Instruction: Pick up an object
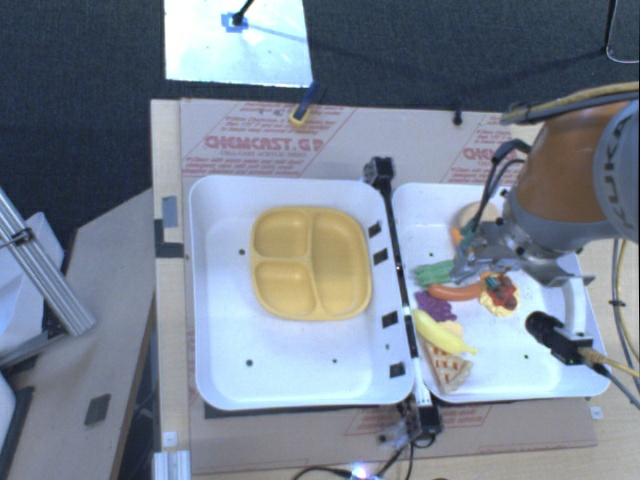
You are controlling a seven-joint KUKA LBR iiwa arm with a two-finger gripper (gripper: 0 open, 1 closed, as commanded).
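The right bin (525, 383) holds several toy foods: a green vegetable (433, 271), a red-orange sausage (455, 292), purple grapes (440, 311), a yellow banana (446, 336), a waffle piece (449, 371), a pizza-like piece (500, 295) and a beige round piece (470, 214). My gripper (466, 264) is low in this bin, right at the green vegetable's right end and just above the sausage. The arm's body hides whatever lies under it. I see nothing lifted off the bin floor.
In the left bin (230, 353) lies a yellow divided plate (310, 263). A black-clipped divider (395, 278) separates the two bins. A black fitting (555, 336) on the arm's cable hangs over the right bin's front right.
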